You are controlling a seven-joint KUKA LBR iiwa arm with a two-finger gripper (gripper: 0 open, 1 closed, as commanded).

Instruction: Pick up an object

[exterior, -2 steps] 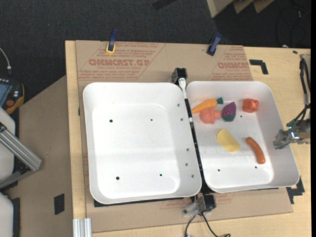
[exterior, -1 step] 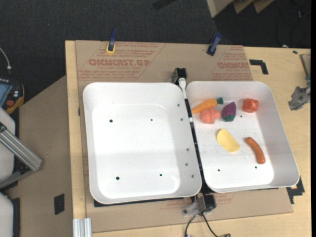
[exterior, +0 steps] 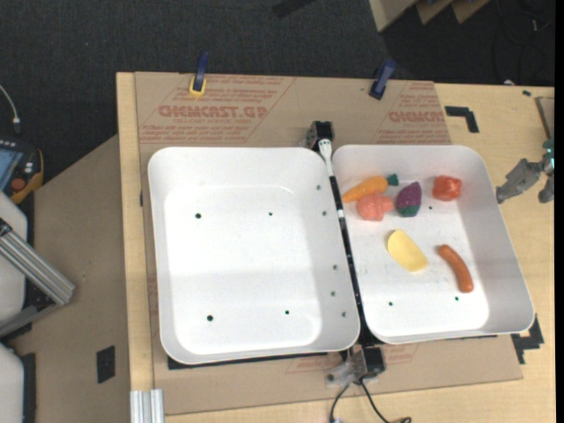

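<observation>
Gripper (exterior: 522, 181) sits at the right edge, outside the right bin (exterior: 493, 311), fingers spread apart, holding nothing. Carrot (exterior: 365, 189), pink piece (exterior: 374, 206), purple piece (exterior: 408, 198) and tomato (exterior: 447, 188) crowd the far end; lemon (exterior: 406, 250) and sausage (exterior: 457, 267) lie mid-bin.

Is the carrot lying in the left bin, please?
No, the carrot lies in the right bin, near its upper left corner beside the other toy foods.
</observation>
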